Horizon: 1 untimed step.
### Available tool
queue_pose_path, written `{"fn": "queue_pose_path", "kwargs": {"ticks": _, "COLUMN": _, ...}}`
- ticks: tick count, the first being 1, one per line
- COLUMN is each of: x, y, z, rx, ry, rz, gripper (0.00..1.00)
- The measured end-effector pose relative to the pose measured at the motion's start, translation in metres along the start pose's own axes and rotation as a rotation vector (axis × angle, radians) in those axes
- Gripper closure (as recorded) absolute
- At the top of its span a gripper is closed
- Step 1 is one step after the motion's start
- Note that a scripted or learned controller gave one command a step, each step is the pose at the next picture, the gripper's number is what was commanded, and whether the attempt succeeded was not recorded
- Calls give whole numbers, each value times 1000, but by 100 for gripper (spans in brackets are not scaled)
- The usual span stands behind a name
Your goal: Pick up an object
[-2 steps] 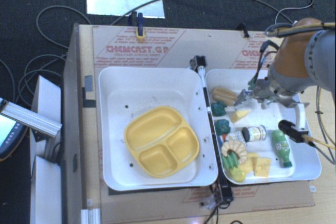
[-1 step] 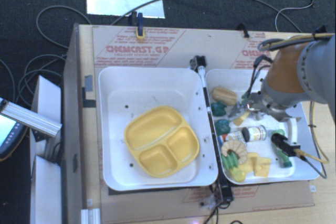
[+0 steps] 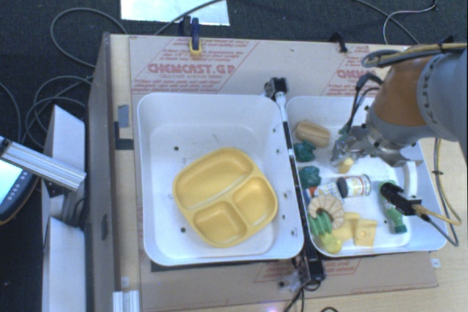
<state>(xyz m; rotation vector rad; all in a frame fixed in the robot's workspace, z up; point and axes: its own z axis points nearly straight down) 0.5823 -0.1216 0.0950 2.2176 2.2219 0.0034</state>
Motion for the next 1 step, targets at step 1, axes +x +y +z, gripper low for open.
{"fn": "queue_pose_path", "kwargs": {"ticks": 1, "x": 62, "y": -58, "z": -90, "rx": 0, "ry": 1, "rz": -2, "gripper": 100}}
